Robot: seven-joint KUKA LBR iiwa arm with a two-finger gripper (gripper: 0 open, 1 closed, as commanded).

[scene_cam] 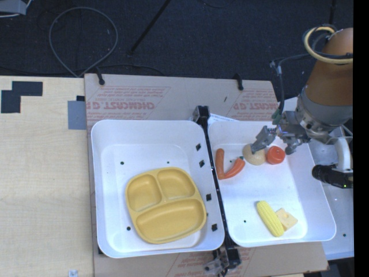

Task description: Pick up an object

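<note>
Pale wood bench [40, 172] carries two white bins: the left bin [109, 154] holds a yellow divided tray [166, 203], the right bin [314, 212] the food pieces. Reaching in from the right, the arm's gripper [275, 138] spreads its fingers [264, 138] wide, grasping nothing, above a beige round piece [253, 154] and red tomato [275, 155]. Nearby lie a corn cob [269, 218], orange pepper [234, 168], sausage [219, 160] and cheese wedge [287, 219].
</note>
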